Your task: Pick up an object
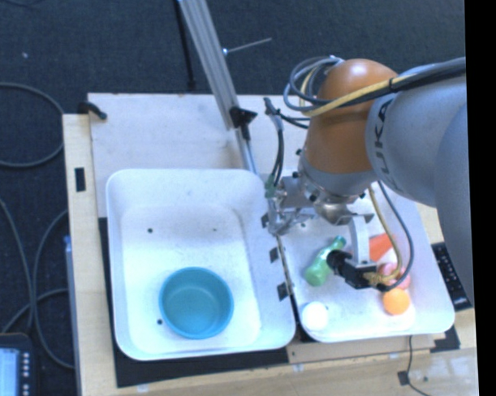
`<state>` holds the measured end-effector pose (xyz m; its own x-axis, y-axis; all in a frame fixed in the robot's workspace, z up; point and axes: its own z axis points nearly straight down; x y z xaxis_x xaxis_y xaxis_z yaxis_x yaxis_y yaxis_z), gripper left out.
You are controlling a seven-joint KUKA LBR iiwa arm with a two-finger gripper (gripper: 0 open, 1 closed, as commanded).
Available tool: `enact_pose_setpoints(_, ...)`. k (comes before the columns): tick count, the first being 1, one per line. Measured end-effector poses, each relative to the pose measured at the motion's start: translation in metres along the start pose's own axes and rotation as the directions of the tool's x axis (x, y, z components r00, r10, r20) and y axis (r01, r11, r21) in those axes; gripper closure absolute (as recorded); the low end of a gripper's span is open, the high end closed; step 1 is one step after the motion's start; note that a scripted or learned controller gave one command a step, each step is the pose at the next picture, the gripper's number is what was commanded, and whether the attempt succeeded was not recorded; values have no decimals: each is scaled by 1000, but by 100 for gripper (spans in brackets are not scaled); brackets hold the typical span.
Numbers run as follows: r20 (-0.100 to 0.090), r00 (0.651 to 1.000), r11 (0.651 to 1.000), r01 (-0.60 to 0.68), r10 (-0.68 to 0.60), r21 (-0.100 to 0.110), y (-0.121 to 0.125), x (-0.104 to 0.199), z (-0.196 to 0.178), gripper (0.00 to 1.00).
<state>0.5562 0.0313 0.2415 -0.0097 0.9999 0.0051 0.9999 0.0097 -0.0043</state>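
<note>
Arm (343, 133) hangs over the inner edge of the cluttered bin (354, 323), wrist close to the wall it shares with the other bin (118, 189). Jaws: can't tell if apart or together, the wrist hides them. Nothing visibly held. Nearest candidate is the green bottle-shaped thing (322, 264), lying tilted just beside the wrist. White ball (315, 316), orange ball (395, 302) and orange block (380, 246) are near it, and the blue bowl (195, 301) sits alone in the other bin. Risks: a straight descent likely clips the bin wall, the green thing may skid from an off-centre pinch, and the balls roll if nudged.
</note>
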Motion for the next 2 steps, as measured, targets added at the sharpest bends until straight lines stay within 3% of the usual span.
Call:
enact_pose_setpoints(1, 1, 1000, 1000, 1, -1, 3, -17, 45, -5, 100)
enact_pose_setpoints(2, 2, 1000, 1000, -4, 4, 3, -16, 42, -5, 0)
